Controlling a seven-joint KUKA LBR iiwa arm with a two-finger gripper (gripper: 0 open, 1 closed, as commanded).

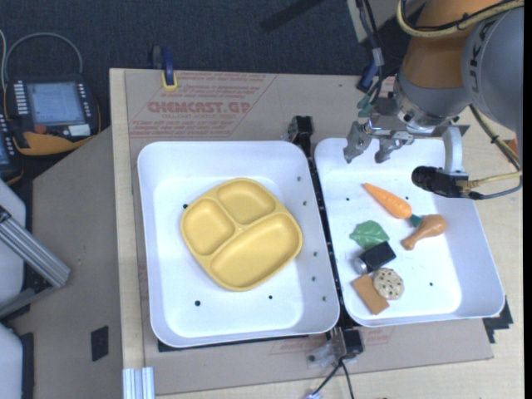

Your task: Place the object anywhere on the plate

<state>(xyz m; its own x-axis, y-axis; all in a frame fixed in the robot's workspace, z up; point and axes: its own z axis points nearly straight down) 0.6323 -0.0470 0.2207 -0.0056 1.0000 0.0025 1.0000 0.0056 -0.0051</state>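
1. Two white bins are seen side by side: left bin [158,223], right bin [465,298].
2. One yellow plate [241,233] with three compartments is found in the left bin, slightly turned; nothing is seen lying on it.
3. Right-bin items are counted: one carrot [387,199], one drumstick [423,230], one green leaf piece [367,233], one black block [378,256], one cookie [388,283], one brown slab [368,293].
4. One arm [449,48] is seen reaching in from the right, its orange band above the wrist.
5. One gripper [371,145] is seen over the far edge of the right bin. The fingers [356,143] are held moderately apart, with white bin floor visible between them; nothing is gripped or touched.
6. The carrot is seen nearest the fingers, just toward the near side of them and a little right, apart from them, lying at a slant.
7. The drumstick is seen beside the carrot tip. The leaf, block, cookie and slab are clustered farther toward the near edge, well apart from the fingers.
8. All objects are kept in the right bin, apart from the plate.
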